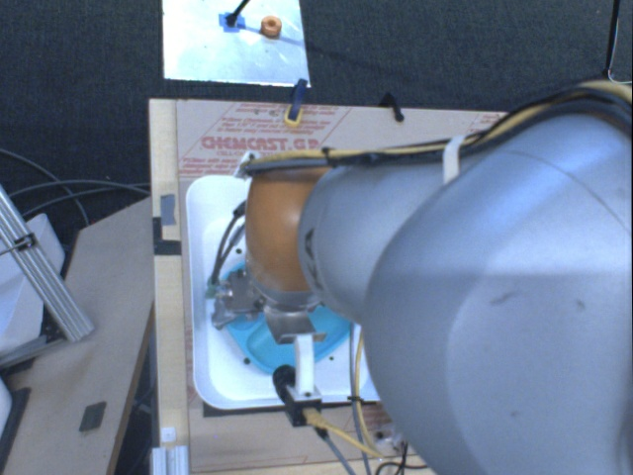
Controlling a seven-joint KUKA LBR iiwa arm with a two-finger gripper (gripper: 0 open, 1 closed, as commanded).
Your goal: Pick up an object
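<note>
The grey arm with its orange band (277, 231) reaches over the left white bin (203, 265) and covers most of it. Under the wrist lies a light blue flat object (259, 342), partly hidden by the arm. The gripper (229, 303) is down in the bin beside that blue object, seen as dark metal parts at the wrist's left. The wrist hides the fingertips, and I cannot tell whether anything is between them.
The arm's large grey body blocks the right bin. A brown cardboard sheet (267, 132) with red print lies behind the bins. A shiny plate (232, 28) with a small orange ring sits at the back. Cables hang at the bin's front edge (326, 428).
</note>
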